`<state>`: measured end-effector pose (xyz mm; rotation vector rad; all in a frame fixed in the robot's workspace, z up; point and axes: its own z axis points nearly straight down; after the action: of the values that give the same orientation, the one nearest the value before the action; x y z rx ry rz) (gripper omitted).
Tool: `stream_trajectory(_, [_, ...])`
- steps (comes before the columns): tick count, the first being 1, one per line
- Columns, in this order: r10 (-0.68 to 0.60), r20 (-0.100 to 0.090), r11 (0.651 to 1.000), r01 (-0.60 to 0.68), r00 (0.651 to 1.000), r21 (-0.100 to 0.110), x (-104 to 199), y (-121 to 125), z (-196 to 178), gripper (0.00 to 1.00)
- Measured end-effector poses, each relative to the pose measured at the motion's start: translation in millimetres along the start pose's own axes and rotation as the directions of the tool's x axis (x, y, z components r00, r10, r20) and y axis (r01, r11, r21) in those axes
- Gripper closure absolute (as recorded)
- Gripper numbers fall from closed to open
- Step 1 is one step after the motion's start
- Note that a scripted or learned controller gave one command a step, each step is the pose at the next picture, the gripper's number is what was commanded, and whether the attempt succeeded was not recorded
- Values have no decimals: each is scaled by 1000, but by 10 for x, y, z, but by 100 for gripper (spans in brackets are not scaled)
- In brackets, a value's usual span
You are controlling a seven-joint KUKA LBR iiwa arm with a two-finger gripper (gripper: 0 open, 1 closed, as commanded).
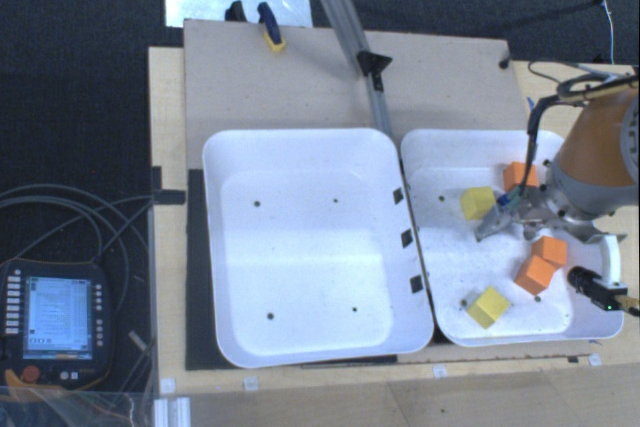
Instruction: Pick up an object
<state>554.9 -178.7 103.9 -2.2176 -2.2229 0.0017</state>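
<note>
I cannot tell how my jaws stand; my gripper (500, 220) hangs low in the right bin (440, 160), just beside a yellow block (478, 203) and near an orange block (519, 176). Two joined orange blocks (541, 265) and another yellow block (489, 307) lie closer to the bin's near edge. The left bin (225, 165) adjoins it.

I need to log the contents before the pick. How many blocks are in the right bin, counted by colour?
Yellow blocks: 2, one near the gripper at, one toward the front at
Orange blocks: 2 that I can see, at and, the second partly hidden by the arm
Total: 4
</note>
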Motion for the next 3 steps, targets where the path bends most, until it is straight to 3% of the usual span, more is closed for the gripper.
stream_trajectory(1, [-3,2,1000,3,1000,-6,-7,19,-136,100])
stream_trajectory(2, [-3,3,1000,3,1000,-10,12,93,-768,100])
stream_trajectory(3, [-3,2,1000,3,1000,-8,9,107,-1167,100])
